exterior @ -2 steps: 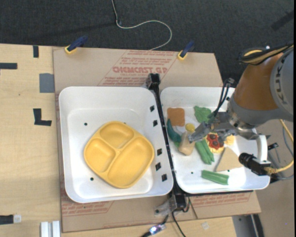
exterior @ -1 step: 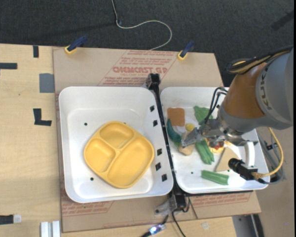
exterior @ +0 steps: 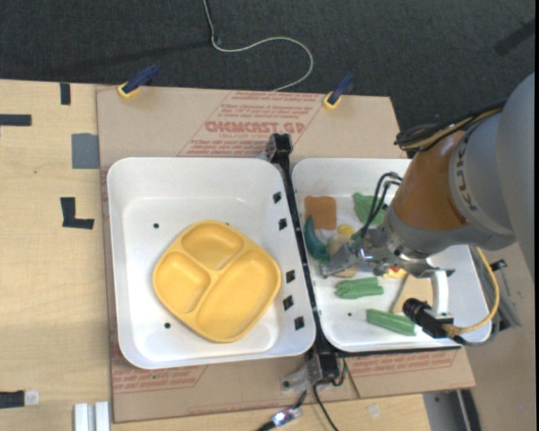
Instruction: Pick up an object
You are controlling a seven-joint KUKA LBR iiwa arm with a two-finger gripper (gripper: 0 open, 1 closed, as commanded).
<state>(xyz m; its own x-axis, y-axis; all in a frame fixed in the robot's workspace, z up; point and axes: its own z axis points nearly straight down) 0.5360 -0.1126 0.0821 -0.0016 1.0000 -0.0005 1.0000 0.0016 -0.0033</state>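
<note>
1. A green pod (exterior: 358,288) lies in the right bin (exterior: 467,335), just below the gripper (exterior: 346,257).
2. The gripper sits low among small toys; the grasp looks under way.
3. Next: close squarely, then lift.

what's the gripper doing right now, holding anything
gripper: low in the right bin among the small items, above a green pea pod toy; open or closed cannot be told, no object seen held.

Red print on the cardboard sheet (exterior: 242,124) under the bins appears to read "CHEMCAST GP", upside down.
</note>
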